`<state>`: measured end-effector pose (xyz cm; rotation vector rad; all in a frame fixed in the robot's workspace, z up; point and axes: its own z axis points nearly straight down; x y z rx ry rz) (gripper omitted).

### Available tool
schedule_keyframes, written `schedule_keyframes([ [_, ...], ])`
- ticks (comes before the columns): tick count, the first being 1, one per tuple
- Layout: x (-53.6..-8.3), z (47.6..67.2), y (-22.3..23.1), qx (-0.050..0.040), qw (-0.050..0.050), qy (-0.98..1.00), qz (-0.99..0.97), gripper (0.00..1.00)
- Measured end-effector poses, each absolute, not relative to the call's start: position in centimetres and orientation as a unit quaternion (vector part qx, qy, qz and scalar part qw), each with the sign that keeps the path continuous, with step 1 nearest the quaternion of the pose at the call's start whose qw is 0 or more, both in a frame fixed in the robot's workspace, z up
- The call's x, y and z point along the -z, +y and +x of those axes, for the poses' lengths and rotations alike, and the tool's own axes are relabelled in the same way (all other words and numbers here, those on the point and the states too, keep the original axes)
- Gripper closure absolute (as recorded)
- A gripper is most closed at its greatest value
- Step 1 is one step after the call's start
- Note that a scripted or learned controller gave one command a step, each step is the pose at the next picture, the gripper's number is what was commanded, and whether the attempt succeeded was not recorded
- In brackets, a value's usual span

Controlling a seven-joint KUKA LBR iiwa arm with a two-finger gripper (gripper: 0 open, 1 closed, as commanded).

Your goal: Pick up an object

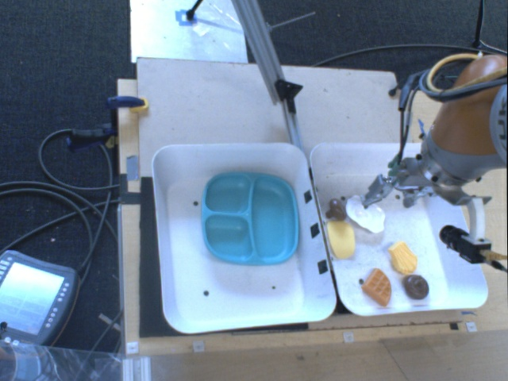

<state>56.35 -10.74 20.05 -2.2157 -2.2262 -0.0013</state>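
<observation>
The gripper hangs low in the right bin, its fingers narrow, tips just above a white piece; whether they pinch it, I cannot tell. At nine o'clock from that piece sits a small brown item, a yellow block at seven. The left bin holds a teal divided plate.

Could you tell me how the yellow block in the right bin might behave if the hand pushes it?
The yellow block looks smooth and rounded, so it would probably slide rather than tip. It lies near the bin wall and might jam there. It seems small, likely light.
</observation>
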Motion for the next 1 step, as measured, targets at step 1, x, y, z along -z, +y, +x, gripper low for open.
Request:
schedule_keyframes([
  [1, -20.08, 56.36, -10.75, 0.0006, 0.0, -0.708, -0.706, 0.0],
])
